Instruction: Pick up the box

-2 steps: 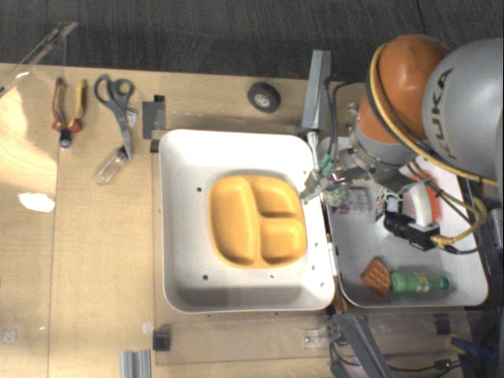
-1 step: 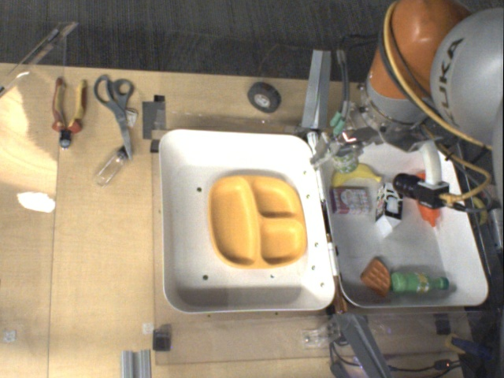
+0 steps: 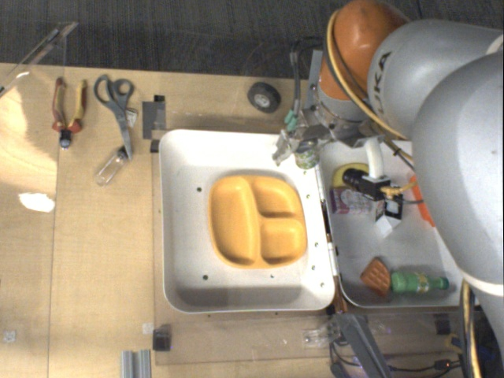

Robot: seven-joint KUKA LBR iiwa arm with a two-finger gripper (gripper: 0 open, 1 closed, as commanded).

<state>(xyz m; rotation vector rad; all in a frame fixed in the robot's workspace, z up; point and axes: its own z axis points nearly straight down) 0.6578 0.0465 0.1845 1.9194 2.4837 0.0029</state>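
Far left on the wooden bench [image 3: 79, 250]: red-handled pliers [image 3: 67, 113], then grey scissors [image 3: 118, 109]. Next, the left white bin [image 3: 177, 235], with a yellow three-compartment tray [image 3: 256, 217] at its middle. Over the far rim where the two bins meet, the gripper [image 3: 295, 150], pointing down; impossible to tell how wide it stands. In the right white bin [image 3: 429, 246]: small purple-and-white box [image 3: 350, 201] just beside the left wall, apart from the gripper; green bottle [image 3: 413, 282] lying near the front edge. Far right, the grey arm [image 3: 441, 69].
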